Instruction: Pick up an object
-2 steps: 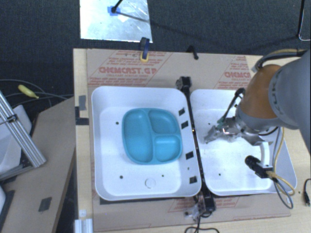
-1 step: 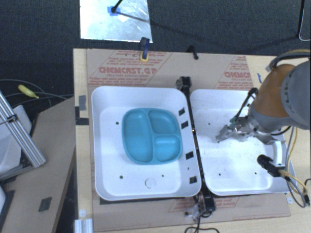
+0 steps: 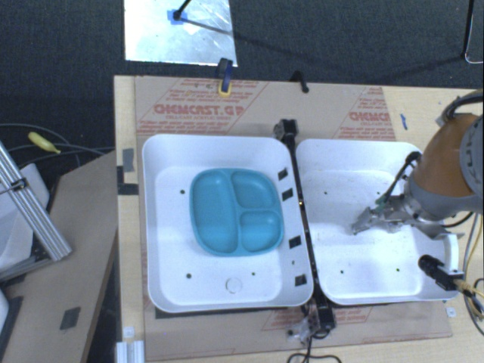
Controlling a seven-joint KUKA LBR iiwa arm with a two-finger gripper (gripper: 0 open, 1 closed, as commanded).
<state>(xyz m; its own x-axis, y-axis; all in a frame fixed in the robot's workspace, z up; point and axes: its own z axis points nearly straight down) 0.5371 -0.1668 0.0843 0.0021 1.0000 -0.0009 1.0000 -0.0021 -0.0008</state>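
A light blue divided plate (image 3: 233, 210) lies flat in the middle of the left white bin (image 3: 162, 203). A small pale round object (image 3: 233, 284) sits near that bin's front wall. My gripper (image 3: 363, 223) is low over the floor of the right white bin (image 3: 340, 172), pointing left, well to the right of the plate. The grey arm with its orange band (image 3: 450, 161) reaches in from the right edge. Nothing shows in the gripper.
A black divider with clips (image 3: 295, 203) runs between the two bins. The bins rest on a cardboard sheet (image 3: 197, 108). A yellow and blue clamp (image 3: 224, 76) sits at the cardboard's far edge, and a metal frame (image 3: 30, 210) stands at the left.
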